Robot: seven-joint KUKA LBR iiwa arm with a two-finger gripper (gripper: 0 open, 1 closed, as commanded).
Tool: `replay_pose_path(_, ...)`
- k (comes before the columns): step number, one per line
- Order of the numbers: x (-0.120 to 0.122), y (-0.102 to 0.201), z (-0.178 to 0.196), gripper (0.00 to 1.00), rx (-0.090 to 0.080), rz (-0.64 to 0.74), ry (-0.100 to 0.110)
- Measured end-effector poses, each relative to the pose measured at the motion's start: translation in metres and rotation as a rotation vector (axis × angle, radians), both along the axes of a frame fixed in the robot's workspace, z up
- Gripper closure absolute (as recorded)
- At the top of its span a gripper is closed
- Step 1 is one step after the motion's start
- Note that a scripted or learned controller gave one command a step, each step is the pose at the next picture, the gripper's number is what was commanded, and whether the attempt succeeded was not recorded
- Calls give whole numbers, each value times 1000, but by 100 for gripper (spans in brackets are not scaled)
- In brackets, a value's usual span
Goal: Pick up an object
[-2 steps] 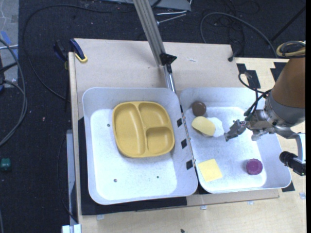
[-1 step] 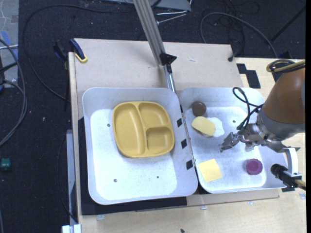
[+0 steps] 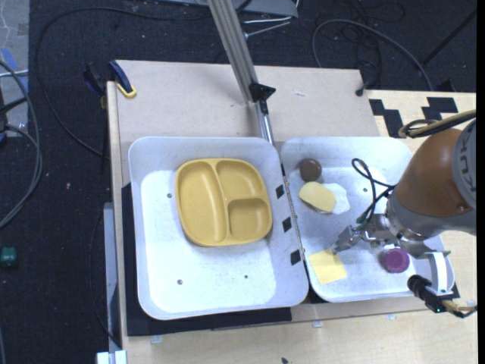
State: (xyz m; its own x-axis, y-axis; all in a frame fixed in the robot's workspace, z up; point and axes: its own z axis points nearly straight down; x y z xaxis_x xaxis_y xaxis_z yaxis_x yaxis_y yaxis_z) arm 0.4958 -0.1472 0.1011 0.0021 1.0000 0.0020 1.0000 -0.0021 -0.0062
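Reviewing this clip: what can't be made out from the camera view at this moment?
- End effector: small and blurred, so its grip state is unreadable.
- Purple object: partly covered by the arm's wrist; its shape is unclear.
- Right bin: its right side is hidden under the arm.
- Brown round object: too small to identify.

No legible text, labels, numbers (checker pattern (image 3: pixel 424 111) at right carries none).
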Motion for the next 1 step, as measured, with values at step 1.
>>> replay_pose_path(1,2,0,13,100,-1,-1,-6)
